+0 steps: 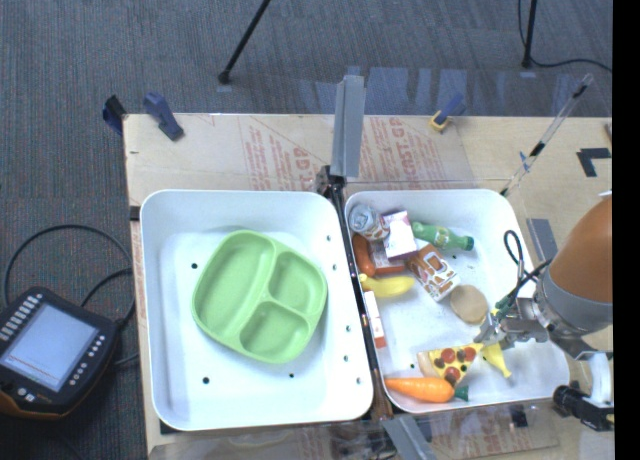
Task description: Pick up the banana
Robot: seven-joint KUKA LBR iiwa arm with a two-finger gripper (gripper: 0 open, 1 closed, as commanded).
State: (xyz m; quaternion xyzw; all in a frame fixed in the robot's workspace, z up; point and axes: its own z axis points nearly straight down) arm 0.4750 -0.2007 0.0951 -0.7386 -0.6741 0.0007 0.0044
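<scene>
The banana lies near the right bin's left wall, long axis left-right, while the gripper hovers well apart by the pizza, closed on a small yellow piece.

Faint red print on the brown cardboard sheet

The brown cardboard sheet lining the desk carries red lettering and triangular marks, seen upside down and too blurred to read. The small cartons' labels in the right white bin are illegible too.

Matt green plastic plate, glossy white plastic bins, rough cardboard bench top.
</scene>
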